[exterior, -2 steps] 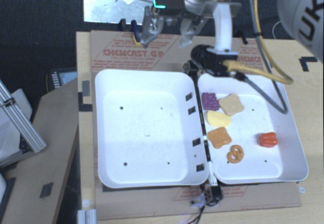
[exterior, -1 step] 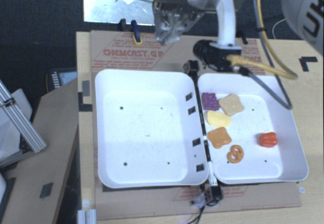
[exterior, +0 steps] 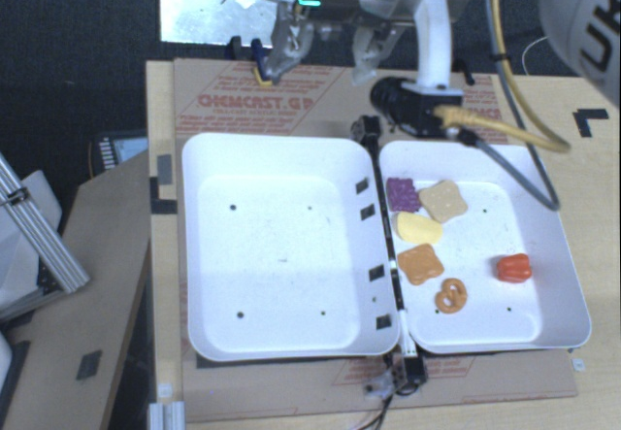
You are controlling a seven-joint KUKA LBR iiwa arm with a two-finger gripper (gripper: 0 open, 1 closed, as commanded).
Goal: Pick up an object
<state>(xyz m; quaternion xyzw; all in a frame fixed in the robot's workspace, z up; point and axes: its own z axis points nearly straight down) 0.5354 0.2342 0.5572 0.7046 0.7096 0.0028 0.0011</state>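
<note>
The grey two-finger gripper (exterior: 324, 49) hangs open and empty — beyond the shallow white right-hand bin (exterior: 553, 268), where a red plastic pepper (exterior: 514, 268) lies near the bin's right wall.

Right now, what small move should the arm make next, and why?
Probably bring the pincer toward the right bin and down over the red piece. The pincer hangs beyond the bins' far edge, and this piece lies apart from the other items.

Smooth white plastic bins (exterior: 281, 151) on a matt brown cardboard sheet (exterior: 262, 98)
</note>
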